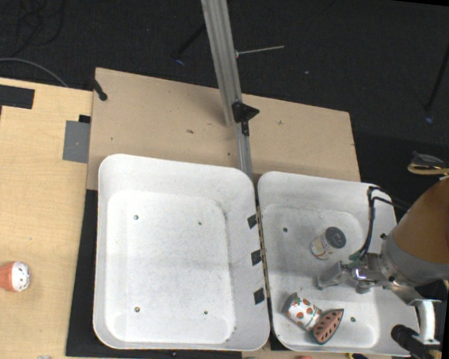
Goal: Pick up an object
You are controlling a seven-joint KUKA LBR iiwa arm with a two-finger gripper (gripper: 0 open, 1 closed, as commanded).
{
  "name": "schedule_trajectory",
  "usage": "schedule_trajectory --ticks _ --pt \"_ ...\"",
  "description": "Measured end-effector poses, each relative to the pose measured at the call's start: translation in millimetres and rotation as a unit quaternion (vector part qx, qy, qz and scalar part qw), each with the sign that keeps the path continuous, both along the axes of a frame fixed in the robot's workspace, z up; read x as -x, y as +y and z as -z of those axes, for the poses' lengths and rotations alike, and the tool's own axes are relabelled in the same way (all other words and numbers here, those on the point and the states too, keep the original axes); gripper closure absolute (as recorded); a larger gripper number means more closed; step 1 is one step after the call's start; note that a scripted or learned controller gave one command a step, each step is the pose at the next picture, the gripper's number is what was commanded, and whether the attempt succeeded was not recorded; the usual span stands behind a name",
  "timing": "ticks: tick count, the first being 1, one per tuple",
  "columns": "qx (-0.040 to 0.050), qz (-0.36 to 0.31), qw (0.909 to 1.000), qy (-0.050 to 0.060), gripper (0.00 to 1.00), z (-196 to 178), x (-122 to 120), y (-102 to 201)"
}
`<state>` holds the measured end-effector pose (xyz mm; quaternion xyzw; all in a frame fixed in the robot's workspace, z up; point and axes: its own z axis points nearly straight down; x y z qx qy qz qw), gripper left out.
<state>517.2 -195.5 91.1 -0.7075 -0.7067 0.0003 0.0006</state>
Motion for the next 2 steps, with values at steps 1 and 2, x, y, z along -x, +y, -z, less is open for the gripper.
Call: schedule_trajectory --ticks 1,2 --pt "-0.0006 0.002 1.0 0.0 1.0 -11.2 0.1 -0.5" --pt "0.0007 -0.001 1.0 -0.002 1.0 -74.3 -1.4 -1.0"
